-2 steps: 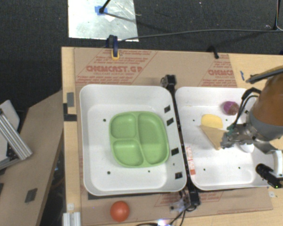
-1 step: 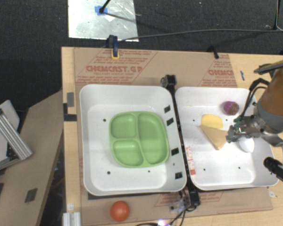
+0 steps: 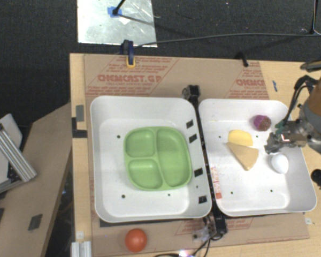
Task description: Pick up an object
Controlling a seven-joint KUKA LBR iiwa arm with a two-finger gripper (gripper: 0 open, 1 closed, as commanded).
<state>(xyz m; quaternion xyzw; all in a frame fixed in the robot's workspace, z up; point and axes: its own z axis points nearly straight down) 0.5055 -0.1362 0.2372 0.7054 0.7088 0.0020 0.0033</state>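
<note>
In the right bin [image 3: 267, 197] lie a purple round item [image 3: 261, 122], a yellow piece [image 3: 239, 137], a tan cheese wedge [image 3: 245, 156] and a white egg [image 3: 279, 163]. My gripper [image 3: 275, 142] hangs over the right bin's right side, just above the egg and right of the cheese wedge. Nothing shows between its fingers.
The left bin [image 3: 109, 197] holds a green divided plate [image 3: 157, 158]. An orange-red ball [image 3: 136, 240] rests on the bench in front of the left bin. A black clip strip [image 3: 199, 159] runs between the bins. The arm comes in from the right edge.
</note>
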